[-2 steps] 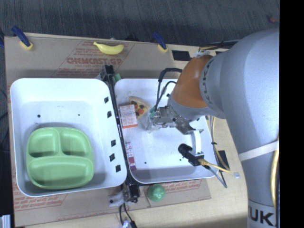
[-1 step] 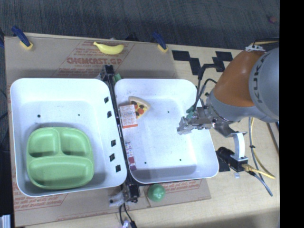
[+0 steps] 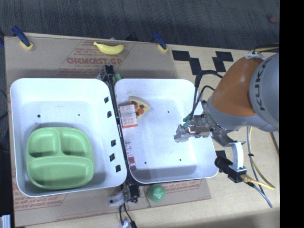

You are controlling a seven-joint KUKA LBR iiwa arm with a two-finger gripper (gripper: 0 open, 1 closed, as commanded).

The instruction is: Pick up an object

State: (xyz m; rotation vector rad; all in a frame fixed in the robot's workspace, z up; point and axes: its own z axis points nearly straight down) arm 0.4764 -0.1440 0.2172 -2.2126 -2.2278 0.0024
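In the right bin, a toy pizza slice lies near the upper left, and a small red-and-white carton sits just below it against the left wall. My gripper hangs over the right side of this bin, well to the right of both objects, at the end of the grey arm with the orange band. Nothing shows between its fingers.
The left bin holds a green divided tray. A yellow banana lies on the cardboard behind the bins. A green ball rests in front of the right bin. Cables trail at the right edge of the bench.
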